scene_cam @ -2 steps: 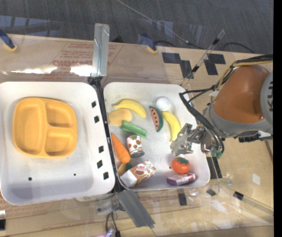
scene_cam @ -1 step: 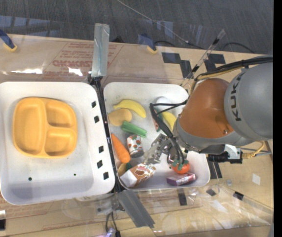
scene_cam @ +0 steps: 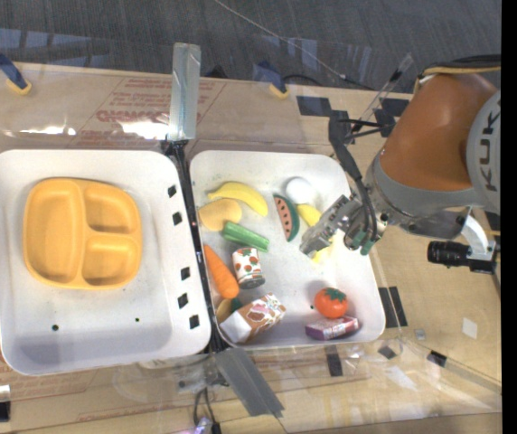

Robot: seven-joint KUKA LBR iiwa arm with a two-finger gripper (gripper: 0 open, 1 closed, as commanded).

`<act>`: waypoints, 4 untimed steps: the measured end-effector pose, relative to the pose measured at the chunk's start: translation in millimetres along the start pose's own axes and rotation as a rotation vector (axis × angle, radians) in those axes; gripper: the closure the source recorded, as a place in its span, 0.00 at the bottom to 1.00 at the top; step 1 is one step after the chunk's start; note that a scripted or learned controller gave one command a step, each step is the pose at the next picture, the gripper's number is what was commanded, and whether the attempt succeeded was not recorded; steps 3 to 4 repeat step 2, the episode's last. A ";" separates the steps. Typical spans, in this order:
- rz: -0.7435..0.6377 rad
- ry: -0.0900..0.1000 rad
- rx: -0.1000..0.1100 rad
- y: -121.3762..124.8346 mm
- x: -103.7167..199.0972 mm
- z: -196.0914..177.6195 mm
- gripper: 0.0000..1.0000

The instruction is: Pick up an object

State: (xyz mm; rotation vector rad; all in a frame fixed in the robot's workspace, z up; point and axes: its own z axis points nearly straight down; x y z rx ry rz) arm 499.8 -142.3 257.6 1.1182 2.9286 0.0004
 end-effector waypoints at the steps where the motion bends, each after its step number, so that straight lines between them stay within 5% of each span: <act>1: 0.489 0.008 0.006 -8.9 5.4 39.7 1.00; 2: 0.623 0.005 0.003 58.0 16.0 -19.9 1.00; 4: 0.623 0.005 0.003 58.0 16.0 -19.9 1.00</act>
